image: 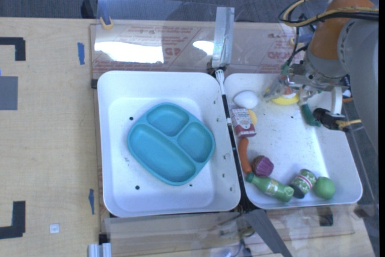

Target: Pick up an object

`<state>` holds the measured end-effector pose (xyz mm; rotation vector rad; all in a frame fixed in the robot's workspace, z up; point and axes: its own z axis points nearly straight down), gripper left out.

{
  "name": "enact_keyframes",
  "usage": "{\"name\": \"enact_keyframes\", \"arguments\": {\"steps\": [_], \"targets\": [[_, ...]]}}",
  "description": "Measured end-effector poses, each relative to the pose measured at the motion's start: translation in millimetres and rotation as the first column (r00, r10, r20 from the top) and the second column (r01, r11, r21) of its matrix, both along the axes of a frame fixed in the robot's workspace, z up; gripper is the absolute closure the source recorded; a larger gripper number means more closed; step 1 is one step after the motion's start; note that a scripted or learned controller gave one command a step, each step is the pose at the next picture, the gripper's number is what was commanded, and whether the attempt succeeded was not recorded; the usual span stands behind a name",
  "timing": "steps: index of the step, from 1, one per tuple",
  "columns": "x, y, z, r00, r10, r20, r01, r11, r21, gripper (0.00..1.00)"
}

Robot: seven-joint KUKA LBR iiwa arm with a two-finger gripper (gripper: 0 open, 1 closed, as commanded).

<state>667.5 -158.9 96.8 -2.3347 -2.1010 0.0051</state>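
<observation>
Nearest the camera, along the front wall of the right bin, several small things are lying bunched together, as loose items do once they slide against a rim: a green bottle lying on its side, a small can leaning next to it, and a green ball touching the can. Just behind the bottle's neck a purple piece is sitting, with an orange carrot-like stick running along the divider between the bins. Any of these would be serving as the object to pick, and none is lifted yet.

Beside them, the left bin is carrying a blue divided plate, lying flat and a little turned, well apart from the loose things.

Farther back in the right bin, a red-labelled packet is lying against the divider with a white egg just behind it. A yellow thing, partly hidden, is resting near the back wall.

Over that yellow thing the end effector is hanging, the arm reaching in from the right, so I judge it is working at the back corner rather than at the front cluster. Whether its tips are apart or together I cannot tell; cables and metal are hiding them, and nothing is visibly clamped between them.

Behind the bins, a clear plastic screen is standing on the desk, probably to keep things from leaving the bins.
</observation>
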Motion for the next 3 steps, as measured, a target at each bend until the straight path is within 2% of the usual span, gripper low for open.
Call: {"name": "enact_keyframes", "arguments": {"steps": [1,2,3], "targets": [[-45.8,11.8,-2.8,0.985,-0.174,-0.001,0.174,0.985,0.002,1.0],[-9.2,41.9,-11.7,0.999,-0.031,0.005,0.031,1.0,0.0,1.0],[-6.2,139.6,92.1,0.999,-0.036,0.0,0.036,0.999,0.004,1.0]]}}
